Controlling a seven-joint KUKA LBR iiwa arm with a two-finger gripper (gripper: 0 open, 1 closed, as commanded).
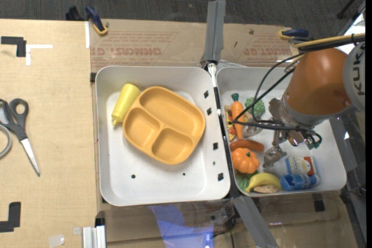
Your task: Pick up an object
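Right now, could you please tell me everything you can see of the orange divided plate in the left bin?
The orange three-compartment plastic plate is a rounded rectangle with a raised rim and ridges splitting it into one long section and two smaller ones. It looks like smooth, matte plastic. It lies right way up, turned at a slant, in the middle of the left shallow white bin. Nothing lies in its sections. A yellow plastic bottle rests against its upper-left edge.

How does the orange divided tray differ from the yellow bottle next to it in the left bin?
The orange divided tray is wide, flat and split into three compartments; the yellow bottle is slim, tapered and lies on its side. The tray takes up the bin's middle, while the bottle sits at the tray's upper-left edge. Both look like plastic in warm colours and rest in the left bin.
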